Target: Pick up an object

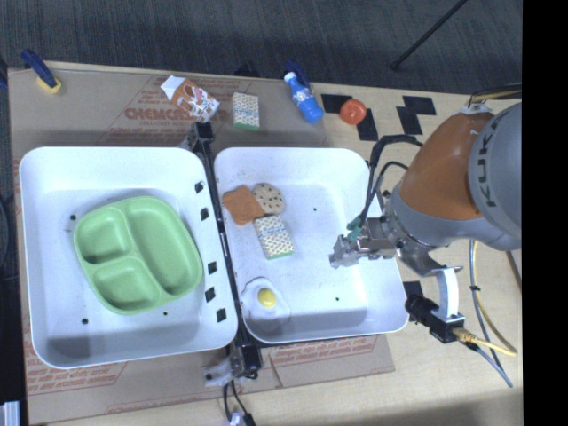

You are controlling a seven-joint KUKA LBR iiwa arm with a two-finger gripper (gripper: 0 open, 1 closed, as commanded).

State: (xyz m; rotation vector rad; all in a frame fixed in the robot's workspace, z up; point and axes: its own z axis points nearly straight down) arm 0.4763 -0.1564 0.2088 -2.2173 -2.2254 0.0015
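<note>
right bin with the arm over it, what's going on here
A grey and orange KUKA arm reaches in from the right over the right bin, its gripper low near the bin's right side with nothing visibly held. The items sit apart from it on the bin's left: an orange piece, a cookie, a patterned sponge and a fried-egg toy near the front. The left bin holds a green divided plate. No pickup has happened yet.

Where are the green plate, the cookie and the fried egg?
Green plate point(138, 252), camera view, its middle divider.
Cookie point(268, 198), camera view, its centre.
Fried egg point(265, 297), camera view, its yolk.
</note>
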